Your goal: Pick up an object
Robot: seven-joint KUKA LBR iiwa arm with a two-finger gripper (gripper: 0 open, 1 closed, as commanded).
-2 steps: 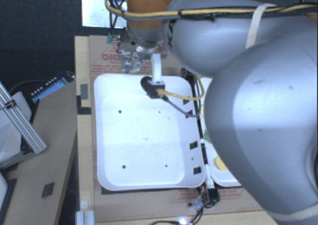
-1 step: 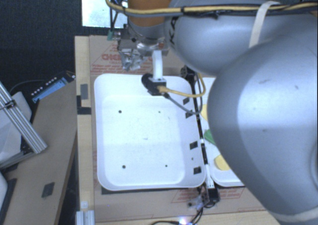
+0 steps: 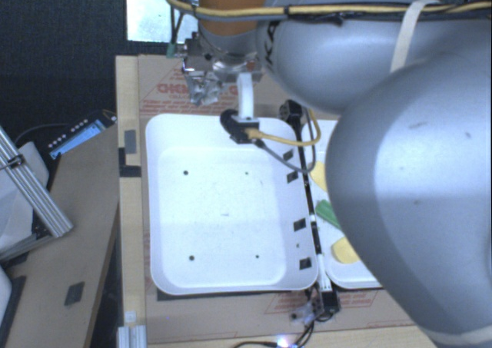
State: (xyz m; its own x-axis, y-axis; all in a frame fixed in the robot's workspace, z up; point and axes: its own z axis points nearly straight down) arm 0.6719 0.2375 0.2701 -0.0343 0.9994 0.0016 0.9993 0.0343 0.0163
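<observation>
Two bins (image 3: pixel 231 277) lie below; the gripper (image 3: pixel 206 87) hovers far-side, jaw state untellable, needing travel right toward yellow objects (image 3: pixel 344 250).

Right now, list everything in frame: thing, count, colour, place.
left bin: 1, white, centre of the bench, a few dark specks on its floor
right bin: 1, white, right of the left bin, mostly behind the arm
yellow items: 2 visible patches, yellow, in the right bin
green item: 1, green, in the right bin between the yellow patches
cable: 1, yellow, over the divide between the bins
aluminium rail: 1, silver, far left
arm: 1, grey with an orange band, filling the right and top
gripper: 1, metallic, above the left bin's far edge; state of the jaws unclear
</observation>
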